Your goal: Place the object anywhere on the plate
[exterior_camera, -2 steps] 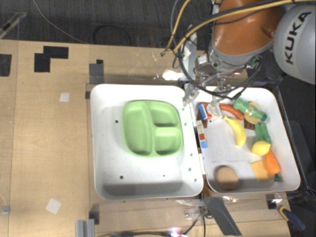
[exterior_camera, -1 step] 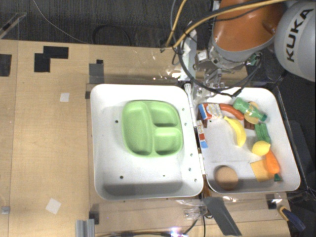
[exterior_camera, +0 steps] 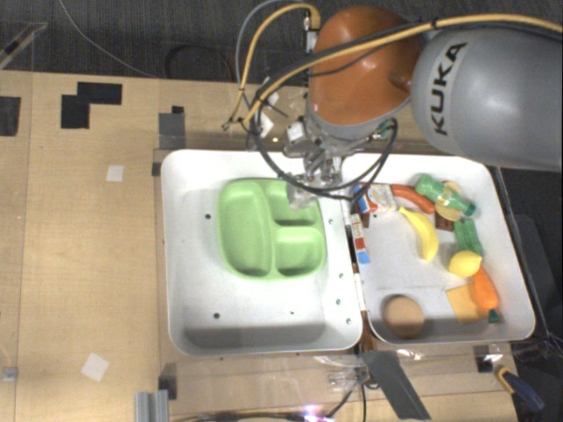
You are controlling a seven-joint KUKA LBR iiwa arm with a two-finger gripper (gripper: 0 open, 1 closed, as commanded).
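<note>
Several toy foods are lying in the right bin (exterior_camera: 515, 236), none yet on the green plate (exterior_camera: 264, 231). You're watching the gripper (exterior_camera: 303, 187) hovering over the plate's upper right corner, its grip unreadable. The banana (exterior_camera: 422, 233) looks light, stiff and smooth; you're best pinching it across its middle.

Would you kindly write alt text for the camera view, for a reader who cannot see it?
A grey KUKA arm with an orange band hangs its pincer over the upper right part of a green divided plate in the left white bin. The right bin holds toy foods, including a banana, a lemon and a carrot.
</note>
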